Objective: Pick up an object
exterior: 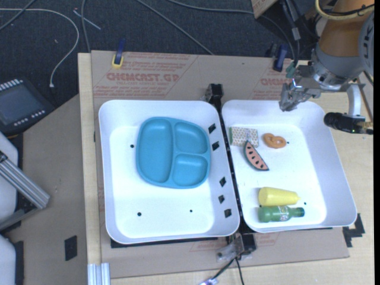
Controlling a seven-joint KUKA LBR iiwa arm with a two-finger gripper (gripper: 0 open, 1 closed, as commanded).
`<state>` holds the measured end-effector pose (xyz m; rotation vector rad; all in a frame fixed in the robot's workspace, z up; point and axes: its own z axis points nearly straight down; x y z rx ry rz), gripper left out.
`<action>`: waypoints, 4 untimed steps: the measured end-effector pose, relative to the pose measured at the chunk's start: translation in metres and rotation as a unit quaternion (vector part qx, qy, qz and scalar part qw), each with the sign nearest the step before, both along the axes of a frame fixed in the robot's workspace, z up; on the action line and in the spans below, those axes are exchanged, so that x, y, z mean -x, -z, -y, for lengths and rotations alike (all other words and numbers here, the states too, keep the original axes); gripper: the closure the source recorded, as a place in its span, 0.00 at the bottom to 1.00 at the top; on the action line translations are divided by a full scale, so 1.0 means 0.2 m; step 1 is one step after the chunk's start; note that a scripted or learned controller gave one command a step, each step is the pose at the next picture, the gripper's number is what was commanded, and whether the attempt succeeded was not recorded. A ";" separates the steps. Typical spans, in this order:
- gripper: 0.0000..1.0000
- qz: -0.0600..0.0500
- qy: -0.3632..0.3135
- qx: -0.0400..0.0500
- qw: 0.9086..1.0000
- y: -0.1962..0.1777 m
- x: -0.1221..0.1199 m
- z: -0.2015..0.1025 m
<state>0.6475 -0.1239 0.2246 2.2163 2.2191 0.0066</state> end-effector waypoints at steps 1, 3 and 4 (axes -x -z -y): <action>1.00 -0.004 -0.002 -0.002 1.000 -0.04 0.07 -0.22; 1.00 -0.005 -0.003 -0.002 1.000 -0.02 0.29 -0.78; 1.00 -0.005 -0.003 -0.002 1.000 -0.06 0.39 -1.06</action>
